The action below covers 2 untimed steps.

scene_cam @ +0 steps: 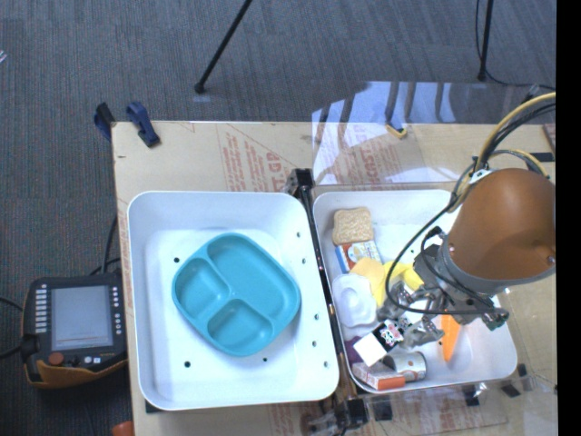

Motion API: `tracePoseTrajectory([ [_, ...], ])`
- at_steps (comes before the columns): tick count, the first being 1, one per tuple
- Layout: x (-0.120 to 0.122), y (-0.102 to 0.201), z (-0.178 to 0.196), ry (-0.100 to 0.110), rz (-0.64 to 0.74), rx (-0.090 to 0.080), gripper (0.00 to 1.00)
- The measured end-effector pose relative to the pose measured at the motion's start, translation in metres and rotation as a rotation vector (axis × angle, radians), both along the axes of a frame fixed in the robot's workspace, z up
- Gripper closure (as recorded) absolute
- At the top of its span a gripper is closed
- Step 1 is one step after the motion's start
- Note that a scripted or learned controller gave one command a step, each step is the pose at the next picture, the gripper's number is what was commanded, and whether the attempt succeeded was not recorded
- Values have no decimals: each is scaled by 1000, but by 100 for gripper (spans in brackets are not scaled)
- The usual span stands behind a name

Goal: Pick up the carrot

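The carrot (pixel 451 336) is a short orange piece lying in the right bin (pixel 495 357), near its front right corner. Part of it is hidden under the arm's wrist. My gripper (pixel 410 323) hangs low over the right bin, just left of the carrot, amid the clutter of objects. The big orange band of the arm (pixel 504 225) sits above it and hides much of the bin's right half. Nothing can be made out held in the gripper.
The right bin also holds a slice of toast (pixel 352 225), a yellow item (pixel 374 271), a white object (pixel 352 300), a small white box (pixel 372 347) and a can (pixel 408 364). A blue divided plate (pixel 236 293) lies in the left bin (pixel 150 243).
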State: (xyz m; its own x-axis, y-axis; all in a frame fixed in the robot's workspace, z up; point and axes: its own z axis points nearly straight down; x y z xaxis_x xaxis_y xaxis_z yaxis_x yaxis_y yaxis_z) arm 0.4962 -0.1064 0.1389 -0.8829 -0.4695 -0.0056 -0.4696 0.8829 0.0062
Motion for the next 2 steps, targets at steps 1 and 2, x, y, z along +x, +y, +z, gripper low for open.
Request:
tracePoseTrajectory([
  [1, 2, 2, 9, -1, 2, 2, 100],
  [2, 3, 5, 18, -2, 4, 4, 100],
])
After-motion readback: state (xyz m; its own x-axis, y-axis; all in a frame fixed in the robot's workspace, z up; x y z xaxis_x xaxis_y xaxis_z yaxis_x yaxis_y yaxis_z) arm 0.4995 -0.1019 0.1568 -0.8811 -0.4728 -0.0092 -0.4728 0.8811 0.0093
